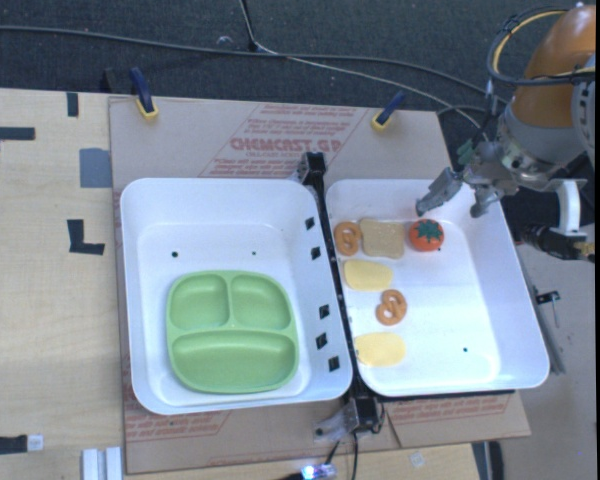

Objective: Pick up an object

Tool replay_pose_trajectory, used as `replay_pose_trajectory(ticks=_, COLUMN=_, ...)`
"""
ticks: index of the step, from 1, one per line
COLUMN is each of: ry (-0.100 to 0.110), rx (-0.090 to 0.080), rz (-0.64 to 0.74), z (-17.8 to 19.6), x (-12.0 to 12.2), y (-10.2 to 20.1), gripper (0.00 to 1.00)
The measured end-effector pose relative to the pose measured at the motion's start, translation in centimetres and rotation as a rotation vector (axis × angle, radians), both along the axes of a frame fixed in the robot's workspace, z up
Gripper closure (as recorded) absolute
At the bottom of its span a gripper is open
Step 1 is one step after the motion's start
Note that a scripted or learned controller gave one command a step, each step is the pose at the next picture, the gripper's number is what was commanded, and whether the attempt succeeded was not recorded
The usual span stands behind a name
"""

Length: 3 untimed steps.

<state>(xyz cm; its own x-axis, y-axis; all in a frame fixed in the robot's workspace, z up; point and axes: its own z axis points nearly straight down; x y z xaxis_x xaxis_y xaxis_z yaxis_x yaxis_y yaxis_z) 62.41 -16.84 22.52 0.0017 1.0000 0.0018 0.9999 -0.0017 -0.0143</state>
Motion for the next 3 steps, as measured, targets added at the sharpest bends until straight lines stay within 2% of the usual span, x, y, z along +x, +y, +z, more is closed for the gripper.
replay_pose_trajectory(ticks=1, ry=-0.013, rx=-0.002, rz=0.003, z=0.8, x=0.3, y=0.0, gripper=0.00)
replay_pose_trajectory(ticks=2, ry=-0.009, rx=-0.002, rz=0.004, z=-4.2, x=0.0, y=1.1, gripper=0.00)
replay_pose_trajectory(ticks=3, ry=-0.009, rx=-0.003, rz=0.002, z=-8.8, x=-0.1, y=0.4, gripper=0.00)
